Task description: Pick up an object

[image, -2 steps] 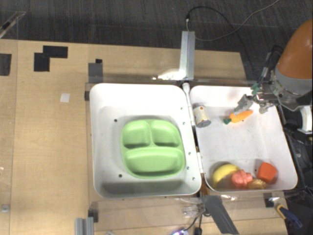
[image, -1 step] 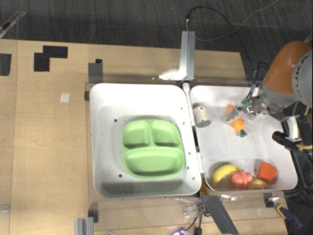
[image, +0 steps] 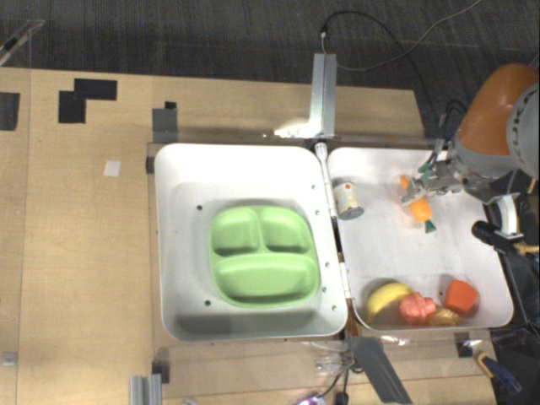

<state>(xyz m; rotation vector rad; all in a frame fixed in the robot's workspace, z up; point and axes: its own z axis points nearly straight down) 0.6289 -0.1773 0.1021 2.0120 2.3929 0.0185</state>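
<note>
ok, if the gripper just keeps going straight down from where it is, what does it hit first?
Probably the small orange carrot-like toy under the gripper in the right bin; height is hard to judge from this slant.

A light wooden bench bears two shallow white bins side by side, the left bin and the right bin, their inner rims touching.

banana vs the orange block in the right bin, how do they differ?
The banana is yellow, curved and elongated; the orange block is orange-red, boxy and compact. The banana lies left of the pink toy, the orange block to its right. Both sit along the near wall of the right bin, apart from the gripper.
</note>
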